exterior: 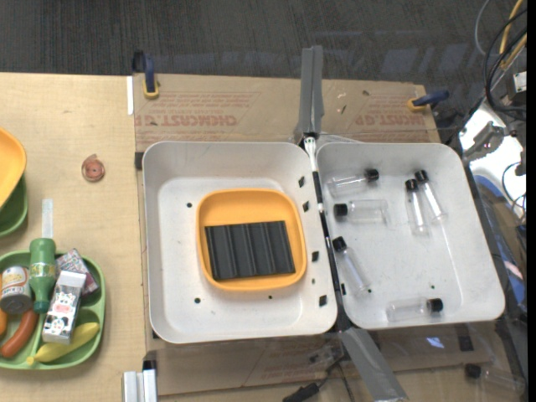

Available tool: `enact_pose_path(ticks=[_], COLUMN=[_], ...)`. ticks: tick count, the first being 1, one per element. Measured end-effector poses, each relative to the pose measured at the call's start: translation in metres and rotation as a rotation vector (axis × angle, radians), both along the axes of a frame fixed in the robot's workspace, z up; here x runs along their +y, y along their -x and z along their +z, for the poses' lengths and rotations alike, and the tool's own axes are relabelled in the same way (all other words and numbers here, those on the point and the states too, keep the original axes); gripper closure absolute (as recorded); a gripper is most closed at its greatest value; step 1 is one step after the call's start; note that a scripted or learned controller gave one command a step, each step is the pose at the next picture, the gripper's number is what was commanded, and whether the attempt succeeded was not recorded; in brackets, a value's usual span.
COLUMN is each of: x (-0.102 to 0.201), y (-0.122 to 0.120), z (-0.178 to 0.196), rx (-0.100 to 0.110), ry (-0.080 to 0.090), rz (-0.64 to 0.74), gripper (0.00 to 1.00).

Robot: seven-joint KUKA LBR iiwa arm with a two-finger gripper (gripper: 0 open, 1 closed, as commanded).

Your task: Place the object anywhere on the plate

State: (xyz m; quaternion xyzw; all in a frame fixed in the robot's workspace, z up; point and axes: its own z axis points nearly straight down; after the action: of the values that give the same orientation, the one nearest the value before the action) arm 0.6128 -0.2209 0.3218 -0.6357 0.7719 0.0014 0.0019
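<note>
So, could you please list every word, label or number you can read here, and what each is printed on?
"CHEMCAST", red, upside down, on the cardboard behind the left bin.
Red print on the cardboard behind the right bin: partly hidden, unreadable.
Labels on the bottle, can and cartons in the green tray: too small to read.

- Loose cables [505,33] at the right edge, black, yellow and blue; unclear whether part of the arm.
- Below them, a white bracket-like piece [479,136], cropped and blurred.
</note>
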Motion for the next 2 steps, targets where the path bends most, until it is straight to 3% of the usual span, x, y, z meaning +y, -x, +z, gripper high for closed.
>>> enact_pose_path(ticks=[1, 2], x=[0.000, 0.001], y=[-0.012, -0.030], z=[0.015, -0.035], rx=[-0.003, -0.002], ry=[0.001, -0.001], rz=[0.192, 0.539], gripper=[0.00, 0.00])
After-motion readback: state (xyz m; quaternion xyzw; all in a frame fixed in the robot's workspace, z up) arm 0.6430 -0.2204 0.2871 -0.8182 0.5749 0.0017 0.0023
